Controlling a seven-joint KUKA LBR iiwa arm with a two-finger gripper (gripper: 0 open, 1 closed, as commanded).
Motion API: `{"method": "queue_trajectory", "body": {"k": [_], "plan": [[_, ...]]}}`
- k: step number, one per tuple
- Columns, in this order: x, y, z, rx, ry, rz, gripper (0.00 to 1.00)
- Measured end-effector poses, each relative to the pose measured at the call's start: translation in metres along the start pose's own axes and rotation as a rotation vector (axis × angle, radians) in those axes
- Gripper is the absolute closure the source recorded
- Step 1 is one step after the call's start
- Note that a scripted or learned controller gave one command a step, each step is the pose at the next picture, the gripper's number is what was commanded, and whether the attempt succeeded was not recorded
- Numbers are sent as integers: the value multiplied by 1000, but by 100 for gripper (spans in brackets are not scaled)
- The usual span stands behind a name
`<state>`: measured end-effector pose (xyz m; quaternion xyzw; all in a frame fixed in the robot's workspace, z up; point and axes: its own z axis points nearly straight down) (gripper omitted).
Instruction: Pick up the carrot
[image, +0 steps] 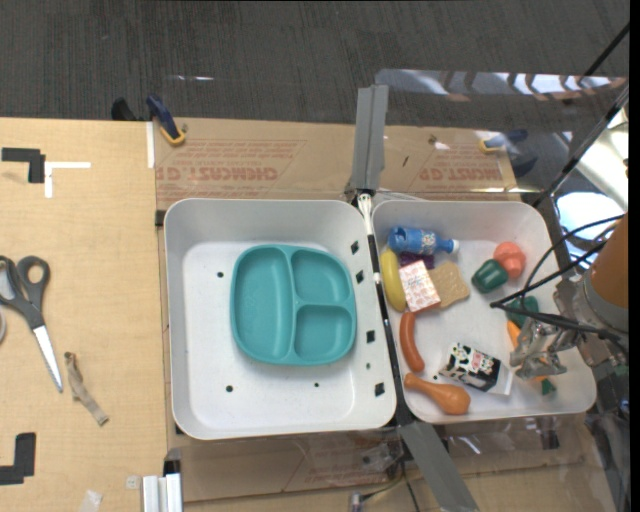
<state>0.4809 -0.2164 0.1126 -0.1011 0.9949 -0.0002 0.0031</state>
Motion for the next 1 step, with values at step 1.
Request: {"method": "queue_trajectory", "body": {"k": [1], "plan": [[-42, 55, -121, 0, 2, 20, 100]]}}
